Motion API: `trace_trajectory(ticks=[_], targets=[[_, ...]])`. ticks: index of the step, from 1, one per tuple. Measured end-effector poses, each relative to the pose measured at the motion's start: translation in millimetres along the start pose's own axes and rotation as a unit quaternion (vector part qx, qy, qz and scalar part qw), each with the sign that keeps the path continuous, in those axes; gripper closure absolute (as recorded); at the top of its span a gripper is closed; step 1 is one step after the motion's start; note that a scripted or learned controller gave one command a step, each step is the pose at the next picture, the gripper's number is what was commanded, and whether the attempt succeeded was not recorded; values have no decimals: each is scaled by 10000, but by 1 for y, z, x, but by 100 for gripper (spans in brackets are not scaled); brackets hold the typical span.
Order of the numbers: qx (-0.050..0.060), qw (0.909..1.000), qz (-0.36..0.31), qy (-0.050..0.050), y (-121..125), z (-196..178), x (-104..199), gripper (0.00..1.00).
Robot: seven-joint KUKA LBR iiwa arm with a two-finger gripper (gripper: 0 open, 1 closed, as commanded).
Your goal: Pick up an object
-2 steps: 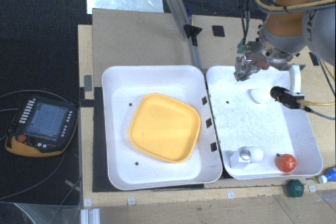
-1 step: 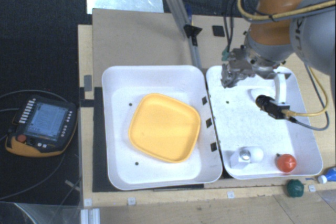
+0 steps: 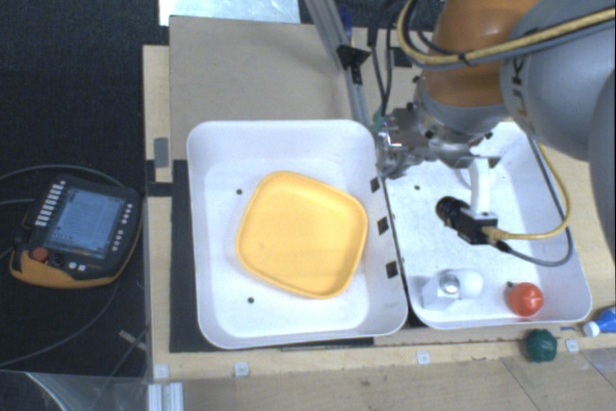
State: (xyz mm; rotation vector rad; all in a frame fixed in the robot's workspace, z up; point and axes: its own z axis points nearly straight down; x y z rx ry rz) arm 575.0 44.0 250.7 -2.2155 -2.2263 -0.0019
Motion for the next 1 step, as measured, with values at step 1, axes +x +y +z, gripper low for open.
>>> trace_trajectory(ticks=[1], targets=[[2, 10000, 6, -3, -24, 8, 36, 100]])
